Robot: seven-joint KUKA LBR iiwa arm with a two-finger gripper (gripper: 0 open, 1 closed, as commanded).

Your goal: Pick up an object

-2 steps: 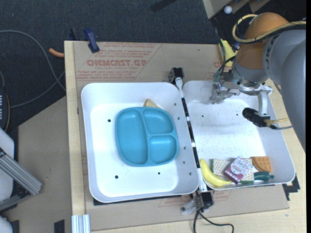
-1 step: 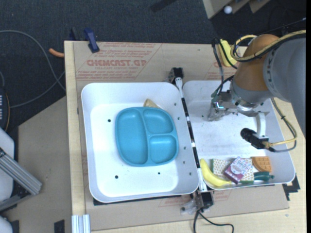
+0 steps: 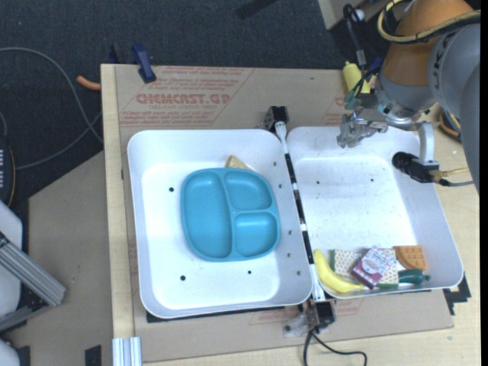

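A: What is seen of the table and its edges?

B: A tan board with red lettering is laid over it, and two white bins are carried side by side. Dark carpet is seen beyond the 12 o'clock and 9 o'clock edges. A blue clamp is fixed at the board's 11 o'clock corner.

A: How is the room in the left bin taken up?

B: Its middle is covered by a blue divided plate; a bare white margin is left all round. A small tan piece is tucked at the plate's 12 o'clock rim.

A: And the right bin?

B: Most of its floor is left open. The objects are crowded along the 6 o'clock wall: a banana at 7 o'clock, then a pink-and-white packet, a waffle-like piece and a green-handled item toward 5 o'clock.

A: Where is the arm held?

B: It is entered from 2 o'clock. The gripper is poised over the right bin's 12 o'clock wall, well apart from the objects. Nothing is seen held; whether the fingers are parted cannot be told.
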